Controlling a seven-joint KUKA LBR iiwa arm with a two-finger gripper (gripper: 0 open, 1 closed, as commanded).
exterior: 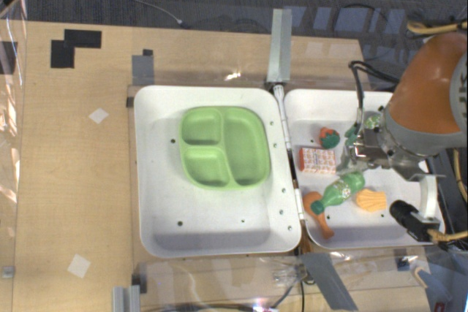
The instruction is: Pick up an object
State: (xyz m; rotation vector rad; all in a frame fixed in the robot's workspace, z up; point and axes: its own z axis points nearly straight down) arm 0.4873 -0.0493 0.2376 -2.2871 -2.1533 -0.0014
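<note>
In the right bin (311,113) lie several small objects. A green bottle (341,191) lies slanted near the middle, with an orange carrot-like piece (319,215) at its lower left and a yellow-orange piece (371,200) at its right. A small box with a red and white print (317,159) lies left of the gripper, and a red and green toy (329,136) sits behind it. My gripper (358,155) hangs over the right bin, just above the green bottle's upper end and right of the printed box. The grey wrist and orange band cover the bin's right side.
The left bin (157,223) holds a light green divided tray (223,147). A metal rail (278,47) runs back from the gap between the two bins. Black tape marks (73,45) sit on the wooden bench at the far left.
</note>
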